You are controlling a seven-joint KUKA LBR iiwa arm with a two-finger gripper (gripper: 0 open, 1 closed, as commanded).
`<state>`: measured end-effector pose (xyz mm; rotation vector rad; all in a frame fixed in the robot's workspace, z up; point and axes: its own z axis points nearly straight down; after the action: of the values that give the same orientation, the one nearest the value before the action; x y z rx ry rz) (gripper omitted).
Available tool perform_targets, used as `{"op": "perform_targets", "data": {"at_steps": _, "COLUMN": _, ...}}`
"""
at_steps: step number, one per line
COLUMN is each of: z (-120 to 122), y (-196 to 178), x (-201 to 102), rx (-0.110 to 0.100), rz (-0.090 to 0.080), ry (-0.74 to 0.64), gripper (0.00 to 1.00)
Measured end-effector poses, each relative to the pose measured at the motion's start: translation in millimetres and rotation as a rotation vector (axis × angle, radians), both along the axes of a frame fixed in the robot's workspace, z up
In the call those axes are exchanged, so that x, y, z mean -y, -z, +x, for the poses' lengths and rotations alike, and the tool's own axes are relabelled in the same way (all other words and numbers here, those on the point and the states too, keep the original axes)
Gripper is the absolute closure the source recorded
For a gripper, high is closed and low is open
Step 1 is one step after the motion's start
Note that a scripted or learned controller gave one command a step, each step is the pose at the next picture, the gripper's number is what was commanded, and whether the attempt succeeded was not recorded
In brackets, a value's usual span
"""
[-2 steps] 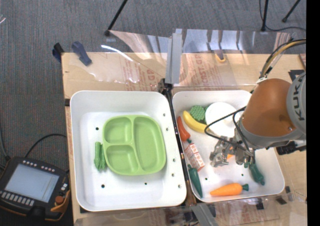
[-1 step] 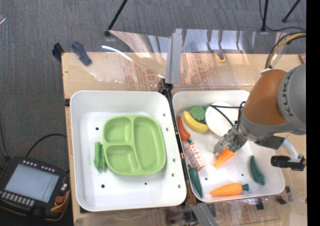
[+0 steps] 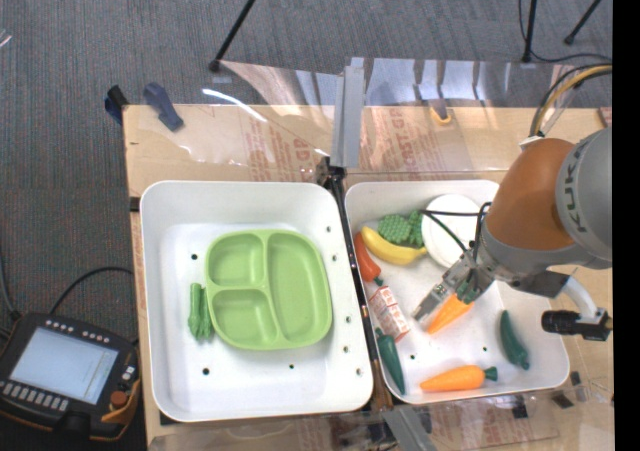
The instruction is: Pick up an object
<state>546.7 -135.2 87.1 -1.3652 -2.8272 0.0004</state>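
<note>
My gripper point(image 3: 449, 301) is low in the right bin point(image 3: 487, 189), near its middle. An orange carrot point(image 3: 448, 316) sticks out from between its fingers, thick end up at the gripper and tip pointing down-left. The fingers are shut on that carrot. A second carrot point(image 3: 452, 377) with a green top lies flat near the bin's front wall. The grey arm with its orange band point(image 3: 535, 201) covers the bin's right rear part.
The right bin also holds a banana point(image 3: 393, 247), a knobbly green piece point(image 3: 403, 227), a white disc point(image 3: 450, 222), a red-orange pepper point(image 3: 367, 261), a small red-and-white box point(image 3: 390, 311) and two dark green pods point(image 3: 390, 361) point(image 3: 513, 339). The left bin point(image 3: 160, 239) holds a green divided plate point(image 3: 270, 289) and a green pod point(image 3: 198, 311).
</note>
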Motion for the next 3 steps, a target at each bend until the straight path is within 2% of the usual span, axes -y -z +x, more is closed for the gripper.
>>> {"op": "perform_targets", "data": {"at_steps": 1, "z": -51.4, "y": 0.7, "x": 15.3, "rx": -0.002, "rz": 0.000, "ry": 0.057, "gripper": 0.00}}
{"op": "perform_targets", "data": {"at_steps": 2, "z": -51.1, "y": -8.6, "x": 14.8, "rx": -0.003, "rz": 0.002, "ry": 0.055, "gripper": 1.00}}
{"op": "perform_targets", "data": {"at_steps": 3, "z": -41.6, "y": -148.1, "x": -63.8, "rx": 0.013, "rz": 0.001, "ry": 0.154, "gripper": 1.00}}
